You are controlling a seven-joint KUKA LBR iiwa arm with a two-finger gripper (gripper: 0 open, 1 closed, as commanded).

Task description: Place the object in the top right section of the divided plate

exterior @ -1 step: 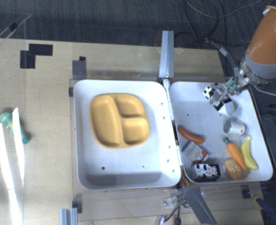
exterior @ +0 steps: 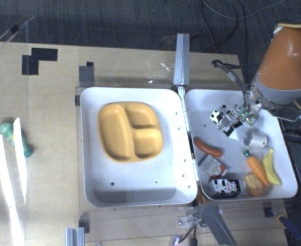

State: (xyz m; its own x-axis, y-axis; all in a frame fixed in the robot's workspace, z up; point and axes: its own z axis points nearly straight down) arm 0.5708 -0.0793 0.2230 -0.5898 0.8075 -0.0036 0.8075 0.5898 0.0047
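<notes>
Yellow divided plate (exterior: 130,131) sat in the left bin (exterior: 89,183), while the gripper (exterior: 231,121) hung near a small black-and-white toy (exterior: 216,116) in the right bin (exterior: 288,188), seemingly light, rigid, best pinched across its middle.

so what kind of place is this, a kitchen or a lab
Most likely a robotics lab: a robot arm reaches over two white bins, toy food such as a carrot fills one, and loose cables trail behind.

Yellow divided plate (exterior: 130,131), three sections, flat in the left bin (exterior: 97,188), slightly above centre
</notes>
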